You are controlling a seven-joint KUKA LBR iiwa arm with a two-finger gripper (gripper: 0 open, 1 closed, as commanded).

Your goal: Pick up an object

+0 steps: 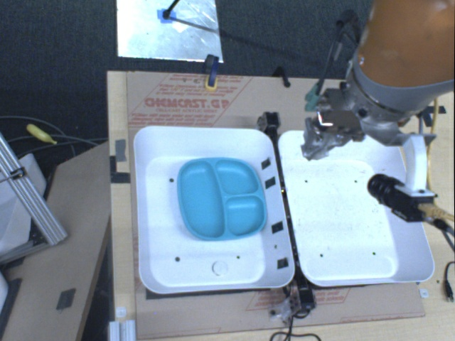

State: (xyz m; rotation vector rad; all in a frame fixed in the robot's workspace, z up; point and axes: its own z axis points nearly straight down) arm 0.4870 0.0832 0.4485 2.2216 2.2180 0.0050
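A blue divided plate (218, 197) with three compartments lies flat in the middle of the left white bin (160, 261). My gripper (315, 148) hangs over the far left corner of the right white bin (355, 261), well to the right of the plate and apart from it. The grey arm with its orange band (412, 27) rises behind it at the upper right. Nothing shows between the fingers.
A black cylindrical part (394, 194) on a white bracket juts over the right bin's right side. Black clips (274, 190) line the seam between the bins. A silver sheet (170, 20) lies beyond the cardboard base, and an aluminium frame (25, 190) stands at the left.
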